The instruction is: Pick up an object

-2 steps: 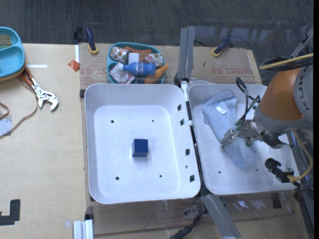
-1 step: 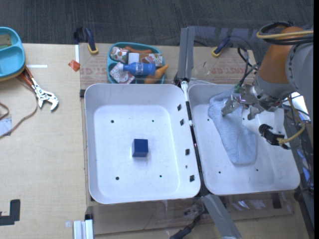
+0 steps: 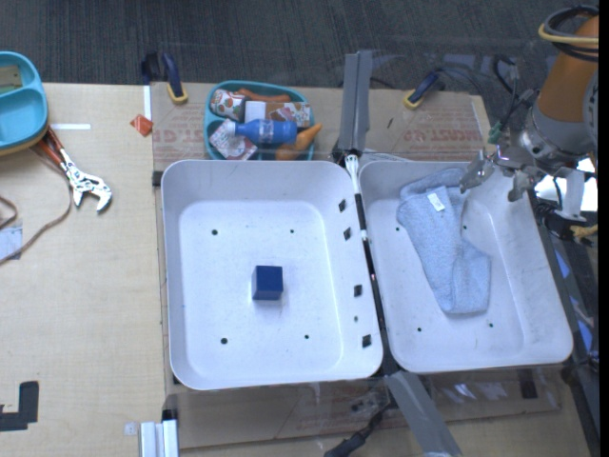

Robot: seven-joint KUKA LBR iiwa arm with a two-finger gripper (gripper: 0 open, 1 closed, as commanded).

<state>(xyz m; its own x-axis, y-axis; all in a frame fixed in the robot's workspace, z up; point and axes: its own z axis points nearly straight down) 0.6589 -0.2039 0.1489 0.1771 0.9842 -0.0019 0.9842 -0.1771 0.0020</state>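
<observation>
The bench carries 2 shallow white bins side by side. In the left bin (image 3: 190, 350) lies 1 small blue cube (image 3: 268, 282), alone, a little below the middle of the floor and well apart from every wall. In the right bin (image 3: 533, 331) lies a light blue-grey cloth (image 3: 442, 246), spread from the upper left part of the bin down toward its middle, with a small white label near its upper end.

The arm comes in from the right, and its claw (image 3: 497, 174) hangs over the upper right corner of the right bin, just beside the upper edge of the cloth. The 2 fingers seem to stand apart, 1 near the cloth and 1 more to the right, and I see nothing between them (the metal parts are small and partly blurred, so I say this with some care). It looks to be above the cloth, not pressed into it, but the height is hard to judge from this slanted view.

My judgement is that the task is at its beginning: nothing is lifted, both objects rest on the bin floors. What is left is nearly everything, namely to lower onto an object, close, and raise it. The cloth is the nearest candidate; the cube is well apart in the other bin.

Behind the bins stands a small blue basket (image 3: 221, 98) with mixed items, and a wrench (image 3: 81, 184) lies on the table at the left.
</observation>
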